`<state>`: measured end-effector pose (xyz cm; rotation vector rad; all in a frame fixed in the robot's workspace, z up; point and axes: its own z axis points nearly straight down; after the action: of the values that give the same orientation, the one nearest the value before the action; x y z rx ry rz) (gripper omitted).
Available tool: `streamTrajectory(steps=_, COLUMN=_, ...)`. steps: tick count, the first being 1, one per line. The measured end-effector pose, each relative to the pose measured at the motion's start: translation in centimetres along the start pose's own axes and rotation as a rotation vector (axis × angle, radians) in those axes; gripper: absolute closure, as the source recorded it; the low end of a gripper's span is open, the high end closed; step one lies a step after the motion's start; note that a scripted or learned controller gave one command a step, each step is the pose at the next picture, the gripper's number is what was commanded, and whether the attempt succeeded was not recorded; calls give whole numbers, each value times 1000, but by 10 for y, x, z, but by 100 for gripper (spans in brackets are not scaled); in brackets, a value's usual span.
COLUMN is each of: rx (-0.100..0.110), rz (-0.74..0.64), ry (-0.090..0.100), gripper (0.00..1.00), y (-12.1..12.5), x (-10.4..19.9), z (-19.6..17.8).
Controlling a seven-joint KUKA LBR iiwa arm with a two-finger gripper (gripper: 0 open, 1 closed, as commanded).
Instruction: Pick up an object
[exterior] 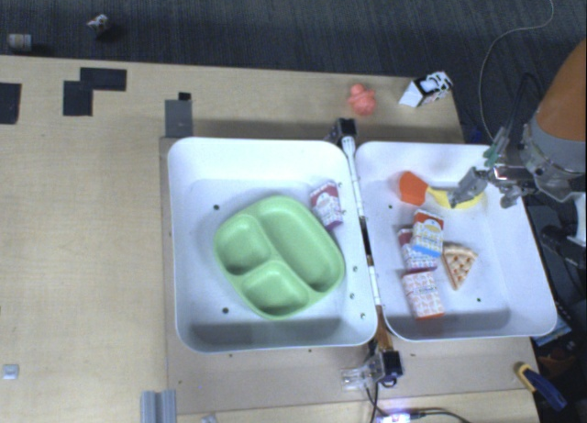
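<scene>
My gripper (489, 188) hangs over the upper right part of the right bin (500, 256), its two fingers spread open. The left fingertip (471, 180) is over one end of a yellow piece (449, 198) that lies on the bin floor; nothing sits between the fingers. Left of it lies an orange block (412, 188). Below are a small printed carton (426, 233), a second carton (422, 292) and a toy pizza slice (459, 265).
The left bin (197, 192) holds a green divided plate (278, 254) and a small red-and-white carton (326, 204) by its right wall. On the bench behind the bins lie a pink toy (363, 98) and a white-and-black item (427, 88).
</scene>
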<state>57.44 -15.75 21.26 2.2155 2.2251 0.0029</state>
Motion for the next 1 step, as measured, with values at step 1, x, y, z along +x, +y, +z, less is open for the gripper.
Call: streamTrajectory(steps=1, rx=-4, rz=1, ry=-1, gripper=0, y=-28, x=39, z=111)
